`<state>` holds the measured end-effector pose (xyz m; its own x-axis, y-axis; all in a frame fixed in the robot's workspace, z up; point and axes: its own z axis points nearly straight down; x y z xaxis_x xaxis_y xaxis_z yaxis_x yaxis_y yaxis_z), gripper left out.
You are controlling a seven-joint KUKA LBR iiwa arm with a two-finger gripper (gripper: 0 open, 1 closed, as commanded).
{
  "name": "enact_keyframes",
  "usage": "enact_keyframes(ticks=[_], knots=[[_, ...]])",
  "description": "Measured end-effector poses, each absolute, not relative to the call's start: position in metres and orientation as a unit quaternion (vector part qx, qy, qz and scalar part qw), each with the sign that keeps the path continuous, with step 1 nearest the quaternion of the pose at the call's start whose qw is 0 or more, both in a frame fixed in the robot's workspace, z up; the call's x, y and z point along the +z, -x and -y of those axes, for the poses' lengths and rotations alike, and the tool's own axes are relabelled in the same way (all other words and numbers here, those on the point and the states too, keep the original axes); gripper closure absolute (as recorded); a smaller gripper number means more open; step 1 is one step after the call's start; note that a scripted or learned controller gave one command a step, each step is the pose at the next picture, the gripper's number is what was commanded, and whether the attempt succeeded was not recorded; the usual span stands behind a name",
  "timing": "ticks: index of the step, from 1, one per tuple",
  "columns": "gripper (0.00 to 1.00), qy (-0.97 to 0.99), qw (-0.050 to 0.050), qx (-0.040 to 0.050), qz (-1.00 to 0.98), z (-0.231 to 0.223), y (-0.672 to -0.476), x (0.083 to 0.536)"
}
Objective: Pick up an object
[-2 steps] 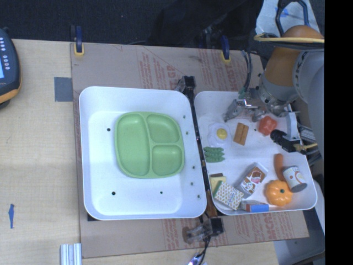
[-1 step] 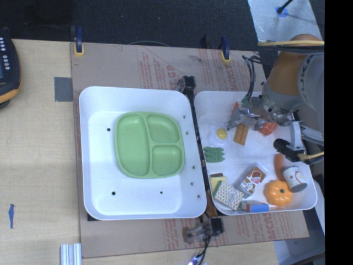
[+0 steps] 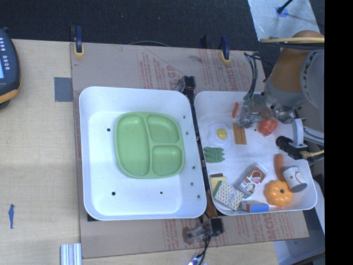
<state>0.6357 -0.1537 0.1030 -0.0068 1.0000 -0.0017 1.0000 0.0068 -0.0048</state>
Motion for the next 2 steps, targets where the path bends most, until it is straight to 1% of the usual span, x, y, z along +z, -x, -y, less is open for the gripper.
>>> enact_keyframes(ticks=[1,2], knots=[[0.00,0.705,0.001,0.0026,0.710,0.154,-0.635,0.102],[0.00,0.706,0.002,0.0023,0.708,0.144,-0.619,0.091]])
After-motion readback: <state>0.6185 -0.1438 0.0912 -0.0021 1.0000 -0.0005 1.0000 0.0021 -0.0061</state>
